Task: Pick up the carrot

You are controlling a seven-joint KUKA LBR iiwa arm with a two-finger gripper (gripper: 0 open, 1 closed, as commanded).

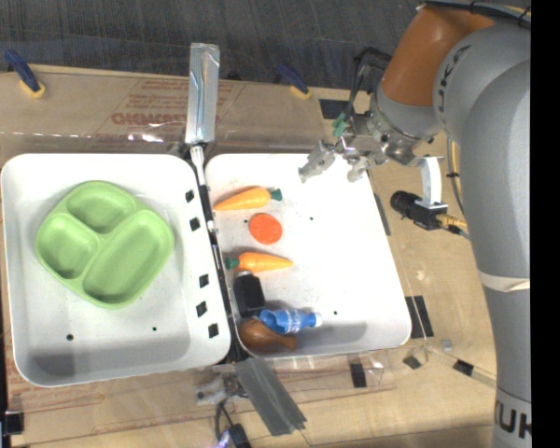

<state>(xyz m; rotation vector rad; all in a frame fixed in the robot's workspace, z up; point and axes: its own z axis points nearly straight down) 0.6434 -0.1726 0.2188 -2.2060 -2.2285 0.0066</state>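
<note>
Reaching stage, nothing grasped yet. Gripper (334, 161) hanging over the back edge of the right bin (373, 250), fingers spread apart with nothing between them.

Two carrots on offer. Nearer carrot (242, 199) lying down-left of the fingertips, close to the divider between the bins, green stub toward the gripper, pointed tip toward the divider. Second carrot (264, 262) further off in the same direction, toward the front of the bin, well apart from the gripper. Between the two, a round orange piece (266, 228), likely a toy tomato or orange slice, just beside both.

Best to go for the nearer carrot: shorter travel, more free floor around it. Worth turning the wrist so the fingers straddle the carrot across its width, not along its length. Aim for the thick middle rather than the tapering tip, for a surer hold. Descend straight, close only once low around the body. Risks: nudging the carrot against the divider wall, or clipping the round orange piece. Second carrot worse placed, with a black object (249, 292) and a blue bottle (289, 321) crowding just beyond it.
</note>
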